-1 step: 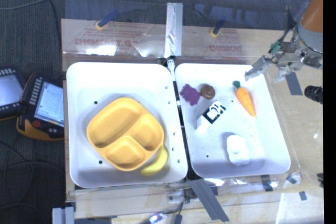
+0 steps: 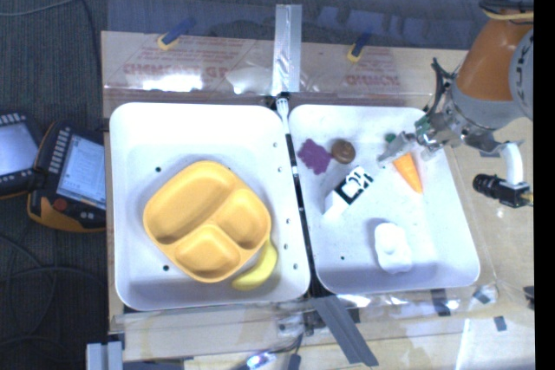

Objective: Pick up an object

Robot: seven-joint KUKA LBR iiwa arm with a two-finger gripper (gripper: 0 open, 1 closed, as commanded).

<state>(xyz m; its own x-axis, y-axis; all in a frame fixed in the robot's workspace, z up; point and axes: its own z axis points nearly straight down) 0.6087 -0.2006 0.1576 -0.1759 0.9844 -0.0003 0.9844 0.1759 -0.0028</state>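
The tool [image 2: 414, 139] is poised over the carrot [image 2: 409, 172] near the right bin's [image 2: 451, 269] far-right corner; its state cannot be told. A descent is called for next.

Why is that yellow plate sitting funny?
The plate in the left bin looks tilted because its lower right corner rests on a banana, which pokes out from underneath. In the right bin, nothing looks spilled or broken; the small things just lie scattered.
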